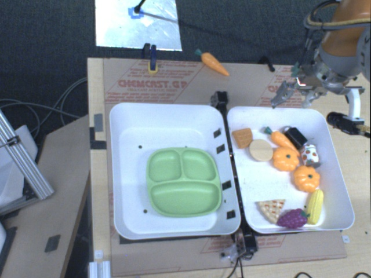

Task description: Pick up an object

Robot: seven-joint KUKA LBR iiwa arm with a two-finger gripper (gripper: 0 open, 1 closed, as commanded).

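The gripper (297, 94), fingers spread apart, hovers above the right bin's (342, 204) toy food (285, 158).

Dark carpet floor (46, 33), shiny sheet (139, 16) lying flat

The two white bins (168, 112) and the green plate (184, 182) look like smooth, slightly shiny plastic, the toy food (295, 172) looks like glossy plastic, the board (174, 80) under them looks like matt brown cardboard, and the square sheet (138, 16) behind looks like shiny metal.
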